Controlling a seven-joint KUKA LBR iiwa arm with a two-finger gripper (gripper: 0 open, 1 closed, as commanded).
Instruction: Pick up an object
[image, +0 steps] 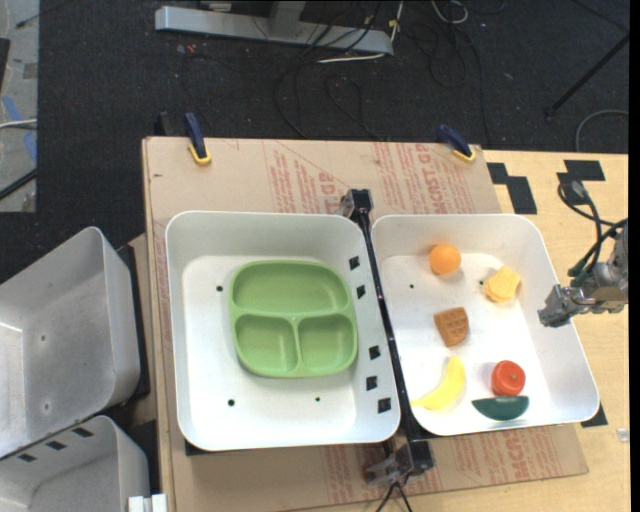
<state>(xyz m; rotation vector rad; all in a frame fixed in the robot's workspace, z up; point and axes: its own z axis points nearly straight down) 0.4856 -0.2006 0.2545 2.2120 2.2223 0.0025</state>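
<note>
The right bin (520, 232) holds an orange ball (445, 259), a yellow chunk (502, 284), a brown waffle-like piece (452, 326), a yellow banana (443, 386), a red tomato (508, 377) and a dark green slice (499, 406). My gripper (556, 309) sits at the right rim of this bin, just right of the yellow chunk, with nothing seen between its fingers. Its small size hides how the fingers stand.
The left bin (190, 300) holds a green divided plate (294, 317). A dark divider (380, 320) runs between the bins. Grey tubs (60, 330) stand off the bench at the left. Clamps (198, 142) sit on the cardboard's far edge.
</note>
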